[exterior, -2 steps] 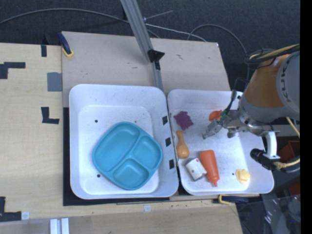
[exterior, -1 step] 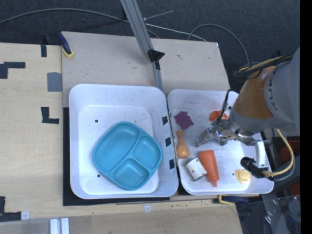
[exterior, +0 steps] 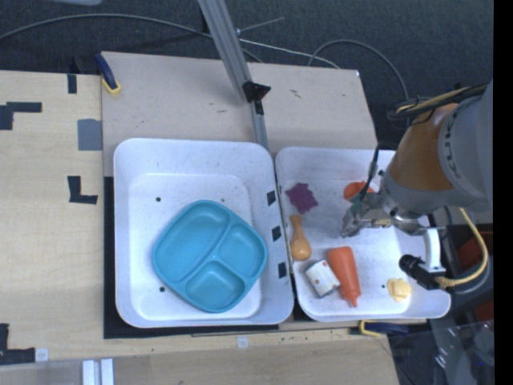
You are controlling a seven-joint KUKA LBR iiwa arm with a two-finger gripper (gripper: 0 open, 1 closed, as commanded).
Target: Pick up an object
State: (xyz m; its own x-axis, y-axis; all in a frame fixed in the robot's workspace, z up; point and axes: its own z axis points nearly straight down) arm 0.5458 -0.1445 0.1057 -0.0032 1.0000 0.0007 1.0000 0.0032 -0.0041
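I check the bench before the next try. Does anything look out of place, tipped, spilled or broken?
Nothing stands out. The blue divided plate lies flat in the left bin. In the right bin the carrot, the purple piece, the small white block and the yellow piece lie loose, apart from the gripper.

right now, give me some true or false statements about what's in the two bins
1. The blue tray lies in the left bin. True.
2. The carrot lies in the left bin. False: it lies in the right bin, near its front edge.
3. The purple piece sits on the blue tray. False: it lies on the right bin's floor, near the divide.
4. The gripper is over the right bin. True.
5. The yellow piece is in the right bin's front right corner. True.
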